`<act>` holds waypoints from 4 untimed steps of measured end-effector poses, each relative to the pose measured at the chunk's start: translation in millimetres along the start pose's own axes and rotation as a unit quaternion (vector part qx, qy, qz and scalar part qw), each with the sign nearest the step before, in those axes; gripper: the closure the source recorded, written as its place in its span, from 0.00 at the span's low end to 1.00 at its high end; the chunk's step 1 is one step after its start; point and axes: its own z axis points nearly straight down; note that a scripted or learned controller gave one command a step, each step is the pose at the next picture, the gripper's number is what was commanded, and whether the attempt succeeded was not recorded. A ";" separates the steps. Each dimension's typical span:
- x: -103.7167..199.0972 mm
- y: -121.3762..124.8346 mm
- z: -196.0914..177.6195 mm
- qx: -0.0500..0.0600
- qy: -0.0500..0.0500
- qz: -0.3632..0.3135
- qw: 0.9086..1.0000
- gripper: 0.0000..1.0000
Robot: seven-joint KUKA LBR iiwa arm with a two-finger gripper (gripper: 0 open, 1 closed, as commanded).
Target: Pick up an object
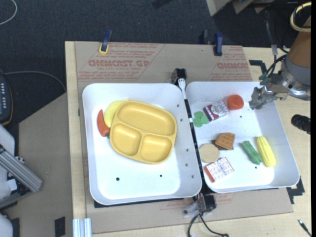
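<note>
Two bins, arm in from 3 o'clock. Gripper [258, 98] at upper right of right bin [282, 132], nothing seen between tips; cannot tell if apart or together. Nearest pick probably red ball [235, 102], just beside at 9 o'clock. Corn [266, 151] farther, at 6 o'clock, long axis 12-to-6.

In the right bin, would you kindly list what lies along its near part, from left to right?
Round tan piece → red-and-white packet → green vegetable → yellow corn.
</note>
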 end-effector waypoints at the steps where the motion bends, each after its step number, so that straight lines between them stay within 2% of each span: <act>1: 44.8 -29.5 -11.8 0.000 0.000 0.000 1.000 1.00; 2: 84.6 -58.8 4.8 0.001 0.000 0.000 1.000 1.00; 4: 88.0 -51.7 6.0 -0.001 -0.001 0.002 1.000 1.00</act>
